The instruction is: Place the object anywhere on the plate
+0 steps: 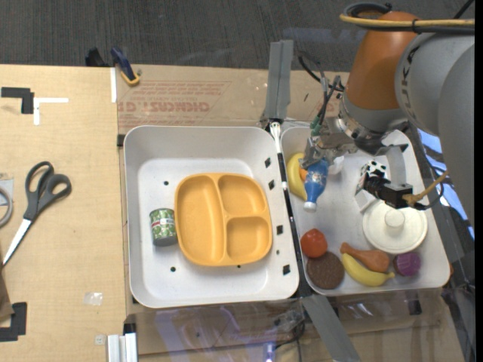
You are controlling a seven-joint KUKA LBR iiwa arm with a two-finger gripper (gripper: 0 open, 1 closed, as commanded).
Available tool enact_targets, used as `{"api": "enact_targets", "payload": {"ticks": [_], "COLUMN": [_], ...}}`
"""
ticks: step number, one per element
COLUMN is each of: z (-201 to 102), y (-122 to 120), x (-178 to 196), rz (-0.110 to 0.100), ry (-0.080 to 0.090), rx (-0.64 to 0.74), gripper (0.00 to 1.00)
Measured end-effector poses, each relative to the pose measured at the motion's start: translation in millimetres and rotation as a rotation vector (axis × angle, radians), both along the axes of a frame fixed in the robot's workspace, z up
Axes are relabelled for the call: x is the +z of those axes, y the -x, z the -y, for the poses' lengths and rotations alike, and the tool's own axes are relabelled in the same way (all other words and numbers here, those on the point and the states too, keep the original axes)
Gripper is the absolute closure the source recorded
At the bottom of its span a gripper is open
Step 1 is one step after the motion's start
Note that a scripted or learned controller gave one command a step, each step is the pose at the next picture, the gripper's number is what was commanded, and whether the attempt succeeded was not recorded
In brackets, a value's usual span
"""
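Pincer point(321, 153) down in right bin point(434, 274), clenched on blue bottle point(316, 185) beside banana point(295, 178). Yellow plate point(223, 219) in left bin point(143, 202), next to small can point(162, 226).

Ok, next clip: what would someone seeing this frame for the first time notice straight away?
Probably the yellow three-compartment plate in the middle of the left bin, with a small green can beside its left edge. Next, the grey arm with its orange band reaching over the right bin, where the gripper is down at a blue bottle among crowded toy food, a banana and a white teapot included.
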State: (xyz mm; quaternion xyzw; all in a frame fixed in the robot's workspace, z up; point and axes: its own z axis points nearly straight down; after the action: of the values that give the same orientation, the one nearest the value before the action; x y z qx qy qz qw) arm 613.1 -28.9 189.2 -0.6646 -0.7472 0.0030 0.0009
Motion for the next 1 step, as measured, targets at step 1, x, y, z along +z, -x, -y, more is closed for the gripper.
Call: {"api": "enact_targets", "payload": {"ticks": [1], "z": [0.1], "y": [0.0], "x": [0.1], "rz": [0.0], "ry": [0.0], "rx": [-0.001], "gripper": [0.0]}}
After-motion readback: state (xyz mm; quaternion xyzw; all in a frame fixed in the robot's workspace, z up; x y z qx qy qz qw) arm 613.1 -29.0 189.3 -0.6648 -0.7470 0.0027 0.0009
